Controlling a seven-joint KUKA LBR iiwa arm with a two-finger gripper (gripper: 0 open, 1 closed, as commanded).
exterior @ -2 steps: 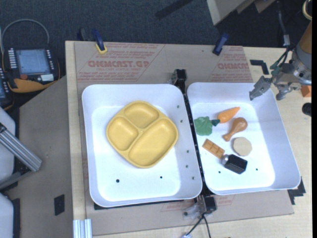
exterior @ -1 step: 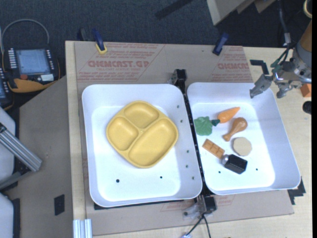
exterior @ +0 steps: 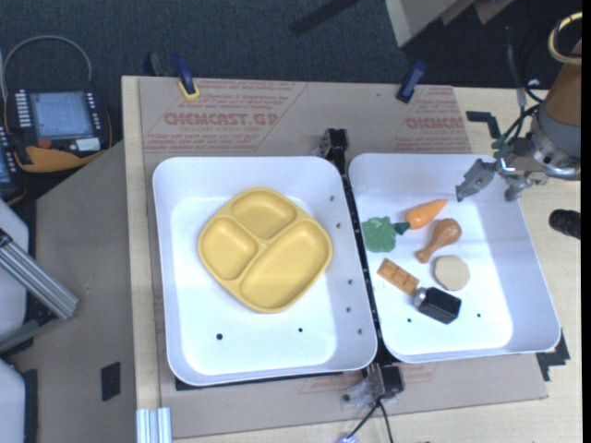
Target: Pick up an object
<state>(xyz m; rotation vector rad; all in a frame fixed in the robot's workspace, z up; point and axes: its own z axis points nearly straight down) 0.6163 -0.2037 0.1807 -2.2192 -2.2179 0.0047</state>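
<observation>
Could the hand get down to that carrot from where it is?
Probably yes. The hand hangs over the right bin's upper corner, and the carrot lies uncovered nearby with nothing between them.

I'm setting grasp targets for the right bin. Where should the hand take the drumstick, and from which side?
Probably the narrow shaft of the drumstick, from above, fingers closing across it. It lies flat and slanted, its bulbous end up-right near the carrot and its thin end down-left. The shaft is slimmer than the head, with bare bin floor on both sides, while the round cookie sits close below. The hand is up-right of it.
</observation>
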